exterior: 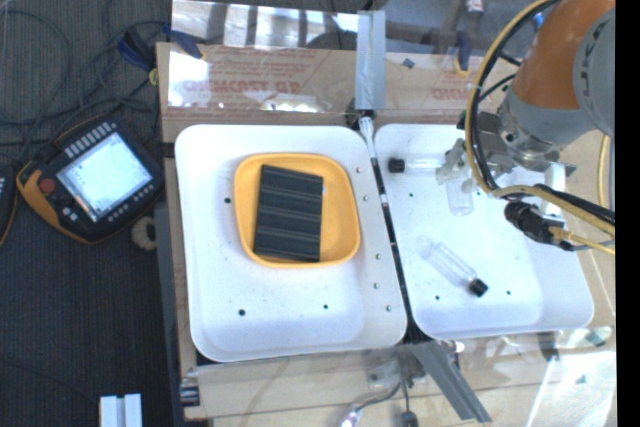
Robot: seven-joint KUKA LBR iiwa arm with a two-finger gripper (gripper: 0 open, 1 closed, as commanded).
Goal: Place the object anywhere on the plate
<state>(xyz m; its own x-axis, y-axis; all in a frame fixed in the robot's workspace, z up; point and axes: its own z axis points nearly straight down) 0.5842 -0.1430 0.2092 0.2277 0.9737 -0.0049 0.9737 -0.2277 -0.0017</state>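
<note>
A yellow plate (340, 215) with rounded corners lies in the left white bin (210, 305). A dark grey ridged rectangular block (288, 212) lies flat on the middle of the plate, well inside its rim. My gripper (456, 177) hangs over the upper middle of the right bin (520, 310), well to the right of the plate and apart from the block. It is pale and blurs into the white bin floor. Nothing shows in its grasp.
A clear tube with a black cap (452, 267) lies in the right bin's middle. Another clear tube with a black cap (412, 162) lies near that bin's top left, close to my gripper. Yellow and black cables (545, 215) loop beside the wrist. A teach pendant (95, 180) sits left of the bench.
</note>
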